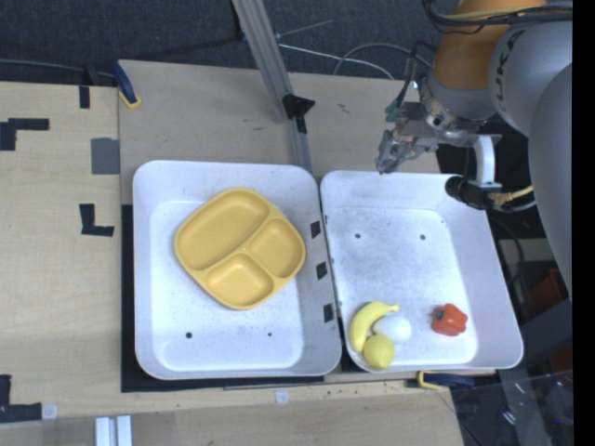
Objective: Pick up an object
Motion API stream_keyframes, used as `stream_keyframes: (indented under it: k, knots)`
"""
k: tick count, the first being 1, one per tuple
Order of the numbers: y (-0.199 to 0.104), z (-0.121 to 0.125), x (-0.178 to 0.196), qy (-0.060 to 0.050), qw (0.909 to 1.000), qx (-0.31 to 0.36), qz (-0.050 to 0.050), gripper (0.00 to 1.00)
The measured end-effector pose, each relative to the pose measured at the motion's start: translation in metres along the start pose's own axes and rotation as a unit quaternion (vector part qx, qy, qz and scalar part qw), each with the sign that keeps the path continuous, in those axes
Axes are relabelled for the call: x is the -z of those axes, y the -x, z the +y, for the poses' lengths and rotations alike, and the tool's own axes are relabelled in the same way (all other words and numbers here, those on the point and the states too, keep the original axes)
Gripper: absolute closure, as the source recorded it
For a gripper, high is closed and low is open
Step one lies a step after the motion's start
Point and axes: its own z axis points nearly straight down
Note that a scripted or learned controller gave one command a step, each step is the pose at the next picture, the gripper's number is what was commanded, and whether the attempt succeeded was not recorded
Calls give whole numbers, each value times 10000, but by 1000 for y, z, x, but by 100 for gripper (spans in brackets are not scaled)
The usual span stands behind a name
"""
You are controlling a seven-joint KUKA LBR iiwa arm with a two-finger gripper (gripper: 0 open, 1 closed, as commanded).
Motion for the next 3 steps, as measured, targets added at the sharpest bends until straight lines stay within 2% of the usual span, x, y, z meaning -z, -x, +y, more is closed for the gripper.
stream_keyframes:
  k: [1,2,3]
  knots:
    - [-49,0,7,-1,10000,-3,-1,100]
    - [-108,-4,-4,-11,10000,0,0,100]
    - [-164,-18,7,-4,10000,2,0,100]
